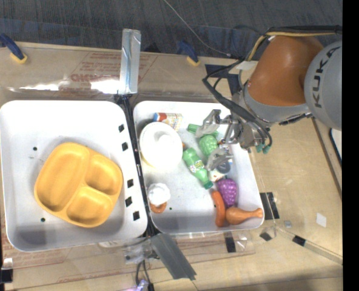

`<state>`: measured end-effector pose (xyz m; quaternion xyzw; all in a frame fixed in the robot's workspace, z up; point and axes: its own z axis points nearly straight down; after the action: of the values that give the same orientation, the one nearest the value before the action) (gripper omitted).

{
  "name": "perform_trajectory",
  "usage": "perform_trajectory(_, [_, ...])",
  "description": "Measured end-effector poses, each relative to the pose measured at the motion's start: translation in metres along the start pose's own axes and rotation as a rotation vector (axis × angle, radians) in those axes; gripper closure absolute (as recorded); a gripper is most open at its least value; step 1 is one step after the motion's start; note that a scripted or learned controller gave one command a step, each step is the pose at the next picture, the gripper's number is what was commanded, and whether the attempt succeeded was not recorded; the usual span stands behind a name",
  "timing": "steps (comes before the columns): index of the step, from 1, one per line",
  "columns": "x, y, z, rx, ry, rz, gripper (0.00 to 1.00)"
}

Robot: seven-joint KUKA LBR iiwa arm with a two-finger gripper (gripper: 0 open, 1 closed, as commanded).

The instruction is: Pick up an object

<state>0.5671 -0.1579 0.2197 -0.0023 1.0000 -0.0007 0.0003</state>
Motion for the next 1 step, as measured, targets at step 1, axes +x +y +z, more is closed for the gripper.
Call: perform_trajectory(1, [0.0355, -0.0102, 0.1276, -0.001, -0.002, 0.31, 0.0])
